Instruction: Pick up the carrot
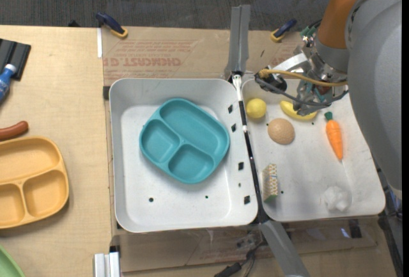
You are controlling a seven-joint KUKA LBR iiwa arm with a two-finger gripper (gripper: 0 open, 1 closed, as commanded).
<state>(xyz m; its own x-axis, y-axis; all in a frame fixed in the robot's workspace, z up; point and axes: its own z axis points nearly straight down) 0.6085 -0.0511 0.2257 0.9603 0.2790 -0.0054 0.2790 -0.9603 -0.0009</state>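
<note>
Cardboard [163, 55] printed with red lettering covers the bench behind two shallow white bins, with pale wood [51, 77] to the left and dark floor along the far edge. The left bin [128, 205] carries a teal divided plate [184, 140] near its middle. The right bin [307, 192] carries a lemon [256, 108] by its left wall, a brown egg-like ball [280, 131] beside it, a banana [299, 112] near the far edge, a small wrapped snack [271, 181] by the left wall and a crumpled white lump [335, 197] near the front right corner. The carrot [334, 136] lies free near the right edge, leaves toward the far side. The gripper [307, 100] hangs over the banana; whether it is open cannot be told. An orange divided tray [29, 183] sits on the wood at left.
</note>
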